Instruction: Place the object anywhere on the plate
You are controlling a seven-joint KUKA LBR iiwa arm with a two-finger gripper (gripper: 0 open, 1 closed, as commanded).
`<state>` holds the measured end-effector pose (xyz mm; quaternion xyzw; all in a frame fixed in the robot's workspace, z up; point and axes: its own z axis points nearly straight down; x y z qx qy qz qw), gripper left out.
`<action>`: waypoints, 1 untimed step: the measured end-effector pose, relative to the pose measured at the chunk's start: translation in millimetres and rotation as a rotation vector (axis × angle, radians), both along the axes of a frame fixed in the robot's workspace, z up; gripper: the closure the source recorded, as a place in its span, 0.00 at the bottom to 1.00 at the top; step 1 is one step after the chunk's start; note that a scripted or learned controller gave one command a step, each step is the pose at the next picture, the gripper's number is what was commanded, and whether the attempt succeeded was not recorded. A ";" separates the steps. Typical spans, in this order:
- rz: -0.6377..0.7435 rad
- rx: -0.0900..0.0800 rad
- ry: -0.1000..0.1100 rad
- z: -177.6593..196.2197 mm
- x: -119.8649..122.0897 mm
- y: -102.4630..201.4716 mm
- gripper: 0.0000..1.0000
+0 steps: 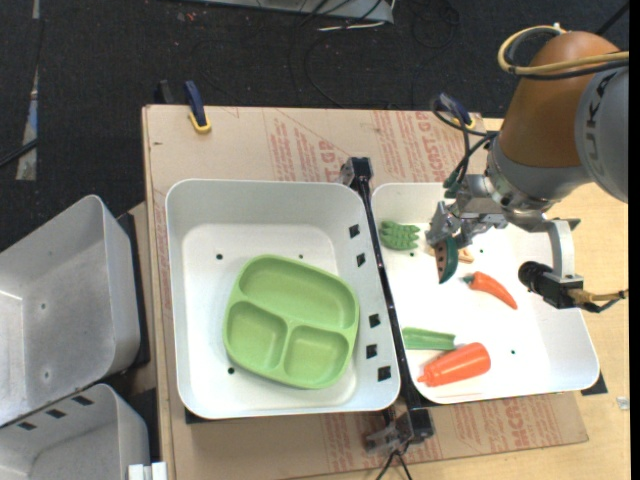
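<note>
I am watching the arm point(560, 118) from above as it reaches in over the right bin point(560, 368), its jaws point(447, 253) hanging just above the bin floor near the divider. Something slim, brown and teal, sits at the jaw tips, but I cannot tell whether the jaws are clamped on it or merely hanging over it, nor whether they are apart or together.

The green plate point(292, 320), three compartments, lies in the left bin point(200, 228), well apart from the jaws. In the right bin lie a green leafy toy point(399, 235) just beside the jaws, a small orange pepper point(491, 288), a green pod point(428, 339) and an orange carrot point(456, 364) near the front wall.

My judgement: this is the pick, or the instant after it. To do it well I would confirm a firm hold before any lift, rise straight up clear of the raised rims between the bins, carry left, and release low over the middle of the plate so the piece does not bounce off.
</note>
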<state>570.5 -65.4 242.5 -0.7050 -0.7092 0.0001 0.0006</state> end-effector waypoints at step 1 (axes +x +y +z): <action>0.000 0.000 -0.003 6.7 13.4 54.7 1.00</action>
